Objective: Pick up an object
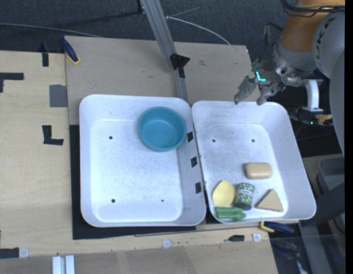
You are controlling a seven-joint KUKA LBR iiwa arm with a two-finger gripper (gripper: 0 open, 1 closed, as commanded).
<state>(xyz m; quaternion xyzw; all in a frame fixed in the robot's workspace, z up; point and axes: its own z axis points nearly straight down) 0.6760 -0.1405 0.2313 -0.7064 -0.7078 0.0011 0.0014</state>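
Gripper point(251, 95) hangs spread and empty over the right bin's point(222, 124) far rim; the tan block point(258, 170) lies well toward the near side.

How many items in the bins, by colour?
Blue: 1, bowl, left bin
Yellow: 1, lemon-like piece
Tan: 2, block, wedge
Green: 2, can, long piece
Total: 6, five in the right bin

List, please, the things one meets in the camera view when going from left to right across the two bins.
Blue bowl → yellow lemon-shaped piece → small green can → tan oval block → tan wedge. I leave out the green piece below the lemon, as it overlaps in the order.
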